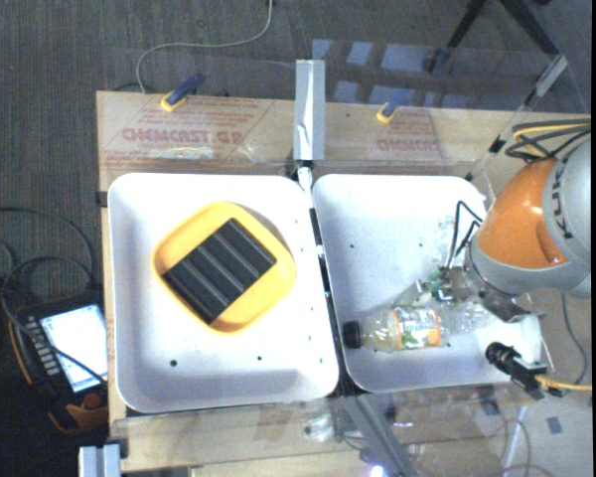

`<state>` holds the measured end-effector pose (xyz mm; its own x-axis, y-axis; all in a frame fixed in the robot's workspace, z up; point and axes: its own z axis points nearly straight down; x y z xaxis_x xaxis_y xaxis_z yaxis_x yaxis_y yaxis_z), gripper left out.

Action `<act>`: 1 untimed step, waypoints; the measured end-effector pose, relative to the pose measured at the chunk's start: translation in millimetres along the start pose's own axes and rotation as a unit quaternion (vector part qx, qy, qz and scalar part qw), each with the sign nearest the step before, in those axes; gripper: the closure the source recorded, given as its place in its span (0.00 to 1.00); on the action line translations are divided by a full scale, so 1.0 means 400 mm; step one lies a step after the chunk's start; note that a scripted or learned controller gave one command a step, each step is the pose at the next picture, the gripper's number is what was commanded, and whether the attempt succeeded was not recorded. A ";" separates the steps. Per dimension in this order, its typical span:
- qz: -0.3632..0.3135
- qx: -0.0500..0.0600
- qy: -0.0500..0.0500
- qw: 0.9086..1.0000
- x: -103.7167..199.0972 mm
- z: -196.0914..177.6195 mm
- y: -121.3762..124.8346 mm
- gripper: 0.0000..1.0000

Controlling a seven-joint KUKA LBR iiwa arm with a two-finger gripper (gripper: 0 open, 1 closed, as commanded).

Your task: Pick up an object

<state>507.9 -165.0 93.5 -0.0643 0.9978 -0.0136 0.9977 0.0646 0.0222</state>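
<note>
A yellow dish with a black ribbed insert (224, 264) lies in the left bin (139, 366). In the right bin (377, 217) a clear plastic bottle with an orange-and-green label and a black cap (405, 328) lies on its side near the front edge, cap pointing left. The arm's orange band (517, 229) hangs over the right bin's right side. My gripper (449, 284) reaches down just above the bottle's right end, close to it; its fingertips are hard to make out.
A metal divider (306, 117) stands at the back between the bins. Blue-and-yellow clamps (182, 91) hold the cardboard backing. Cables and a tablet (70, 341) lie on the floor at left. A black fitting (512, 361) sits at the right bin's front right corner.
</note>
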 end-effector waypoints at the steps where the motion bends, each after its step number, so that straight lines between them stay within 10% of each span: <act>1: -0.006 -0.002 0.000 1.000 0.034 -0.002 -0.040 0.00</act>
<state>491.0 -152.4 93.7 -0.0762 0.9970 -0.0144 0.9968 0.0765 0.0252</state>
